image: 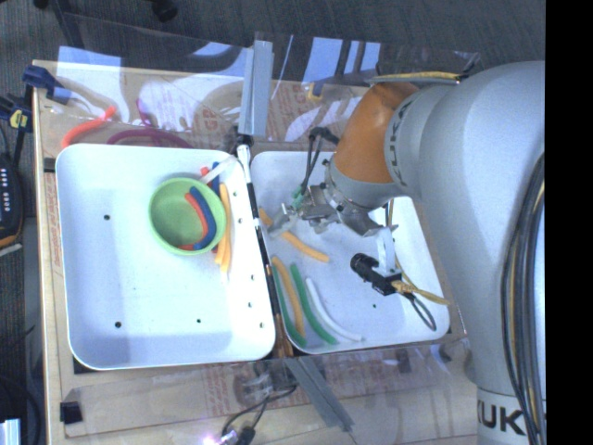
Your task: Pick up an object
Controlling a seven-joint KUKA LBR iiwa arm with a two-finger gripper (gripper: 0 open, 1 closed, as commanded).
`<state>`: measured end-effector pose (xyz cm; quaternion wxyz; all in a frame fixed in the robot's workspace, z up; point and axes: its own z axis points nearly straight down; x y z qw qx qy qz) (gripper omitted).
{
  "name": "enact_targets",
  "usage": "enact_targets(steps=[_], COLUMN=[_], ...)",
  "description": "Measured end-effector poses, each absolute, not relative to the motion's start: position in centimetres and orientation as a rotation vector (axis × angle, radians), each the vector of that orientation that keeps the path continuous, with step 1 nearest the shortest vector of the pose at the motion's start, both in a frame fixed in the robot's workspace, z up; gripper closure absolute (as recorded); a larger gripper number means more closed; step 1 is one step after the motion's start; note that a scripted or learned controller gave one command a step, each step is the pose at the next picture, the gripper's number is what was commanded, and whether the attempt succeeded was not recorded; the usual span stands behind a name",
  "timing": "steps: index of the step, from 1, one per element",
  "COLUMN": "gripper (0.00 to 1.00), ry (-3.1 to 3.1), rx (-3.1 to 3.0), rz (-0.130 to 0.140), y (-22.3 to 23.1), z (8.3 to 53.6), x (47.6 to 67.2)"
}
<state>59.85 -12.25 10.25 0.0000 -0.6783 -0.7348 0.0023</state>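
Pincer [302, 213] low in right bin [397, 325] near orange stick [306, 247]; grip state indiscernible amid wrist clutter.

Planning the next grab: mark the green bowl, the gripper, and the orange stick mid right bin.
green bowl [171, 213], camera view, inner floor.
gripper [298, 213], camera view, its tip.
orange stick [306, 247], camera view, mid-length.

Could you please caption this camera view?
End effector low near slim orange strip in right shallow white bin.
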Motion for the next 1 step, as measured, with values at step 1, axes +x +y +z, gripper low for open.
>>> enact_targets(steps=[1], gripper=[0.0], ry=[-2.299], rx=[-2.147], rz=[-0.003], y=[-14.14], z=[9.39], x=[54.66])
